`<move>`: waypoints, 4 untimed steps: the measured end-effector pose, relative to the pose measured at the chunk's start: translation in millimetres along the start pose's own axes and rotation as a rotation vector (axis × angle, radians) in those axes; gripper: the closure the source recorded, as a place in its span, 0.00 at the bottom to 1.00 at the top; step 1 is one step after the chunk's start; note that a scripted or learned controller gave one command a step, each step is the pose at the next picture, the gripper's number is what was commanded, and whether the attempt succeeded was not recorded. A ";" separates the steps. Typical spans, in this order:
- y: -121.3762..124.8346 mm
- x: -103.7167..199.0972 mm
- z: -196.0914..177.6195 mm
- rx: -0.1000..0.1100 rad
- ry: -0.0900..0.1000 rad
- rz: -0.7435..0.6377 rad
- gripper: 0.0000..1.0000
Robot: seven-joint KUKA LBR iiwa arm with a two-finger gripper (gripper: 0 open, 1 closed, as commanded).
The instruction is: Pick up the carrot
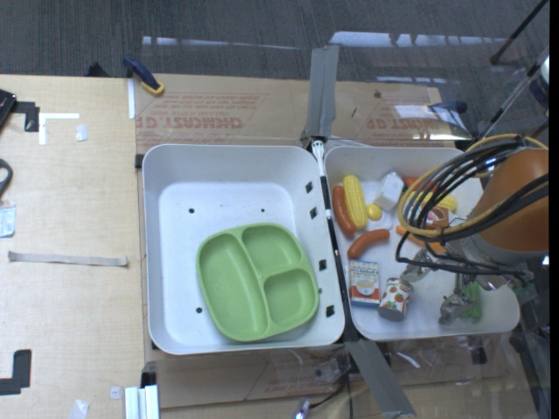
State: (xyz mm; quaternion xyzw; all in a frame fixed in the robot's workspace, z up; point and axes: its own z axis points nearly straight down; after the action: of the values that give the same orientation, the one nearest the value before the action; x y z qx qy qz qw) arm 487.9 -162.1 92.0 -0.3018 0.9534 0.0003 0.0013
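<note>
The carrot (pixel 341 209), a long orange piece, lies in the right bin (pixel 419 326) against its left wall, right beside a yellow corn cob (pixel 355 198). The gripper (pixel 437 288) hangs low over the bin's right half, to the right of and nearer than the carrot, apart from it. Black cables and the arm's orange band (pixel 517 201) cover much of the gripper. I see nothing held in it.
A reddish sausage (pixel 368 243), two small cartons (pixel 364 283) (pixel 395 297), a white piece (pixel 390 187), a small yellow ball (pixel 374 210) and a green item (pixel 472 297) share the right bin. The left bin (pixel 166 234) holds a green divided plate (pixel 258 279).
</note>
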 end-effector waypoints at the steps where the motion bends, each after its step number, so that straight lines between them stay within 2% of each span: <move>1: 44.7 -29.0 0.2 0.000 0.001 0.241 0.00; 2: 4.0 -29.7 -14.9 0.002 -0.002 -0.059 0.00; 3: 18.8 -10.9 -0.8 0.001 -0.001 -0.125 0.00; 4: -67.3 -30.8 -0.8 0.002 -0.003 -0.259 0.00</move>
State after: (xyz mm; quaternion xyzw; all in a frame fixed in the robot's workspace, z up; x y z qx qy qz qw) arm 551.8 -199.4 93.0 -0.4225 0.9064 -0.0005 0.0030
